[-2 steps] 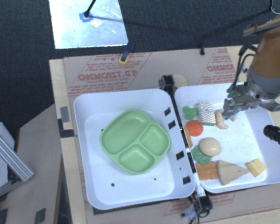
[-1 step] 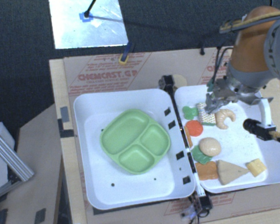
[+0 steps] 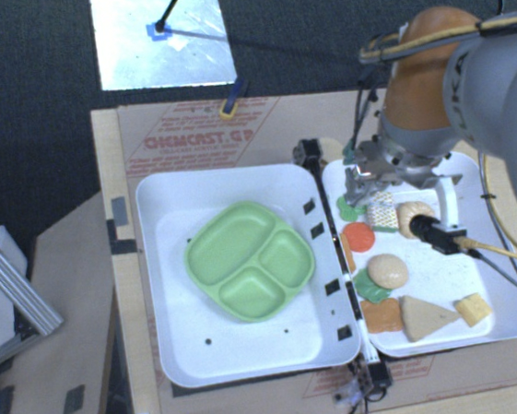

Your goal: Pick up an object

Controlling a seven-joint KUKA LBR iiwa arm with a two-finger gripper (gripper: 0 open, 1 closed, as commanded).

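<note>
The right bin [image 3: 515, 297] holds several toy food pieces. Among them are a red-orange disc [image 3: 359, 236], a beige bun [image 3: 387, 270] lying on a green leaf piece [image 3: 367, 287], an orange square [image 3: 382, 315], a pale wedge [image 3: 427, 317] and a small yellow cube [image 3: 474, 309]. My gripper [image 3: 358, 186] hangs low over the bin's far left corner. Just below it lie a green piece [image 3: 347, 209] and a pale gridded cracker [image 3: 382, 212]. A tan round piece [image 3: 411, 212] lies to the right of the cracker. Nothing shows between the gripper's tips.
The left bin [image 3: 177, 345] holds a light green divided plate [image 3: 249, 261]. A black-clipped divider [image 3: 330, 240] separates the two bins. The arm's grey and orange body [image 3: 447, 69] looms over the right bin's far side. A shiny sheet [image 3: 163, 36] lies beyond the bench.
</note>
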